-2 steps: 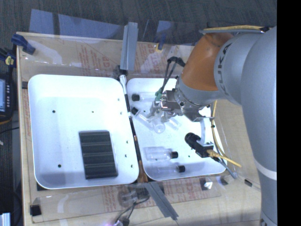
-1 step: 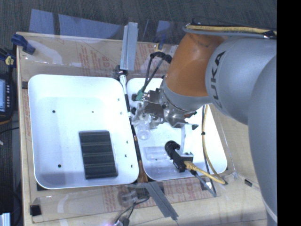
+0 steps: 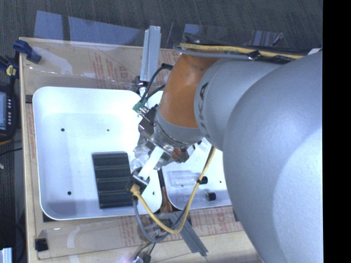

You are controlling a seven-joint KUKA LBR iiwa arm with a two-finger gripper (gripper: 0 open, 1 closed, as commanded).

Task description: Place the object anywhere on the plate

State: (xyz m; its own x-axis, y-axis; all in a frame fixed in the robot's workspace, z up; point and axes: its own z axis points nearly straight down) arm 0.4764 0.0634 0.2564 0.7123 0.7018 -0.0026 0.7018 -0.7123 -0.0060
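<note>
We find the pincer (image 3: pixel 147 166) low over the rim between the two bins, its opening obscured so we cannot tell its state, with the dark ridged plate (image 3: pixel 112 179) lying just left, long axis front-to-back.

Bright, even overhead light, white glare on the left bin (image 3: pixel 71 114), soft focus throughout.

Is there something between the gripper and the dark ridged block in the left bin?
Nothing visible. The gripper hangs at the right edge of the block, over the left bin; no other thing lies between them.
</note>
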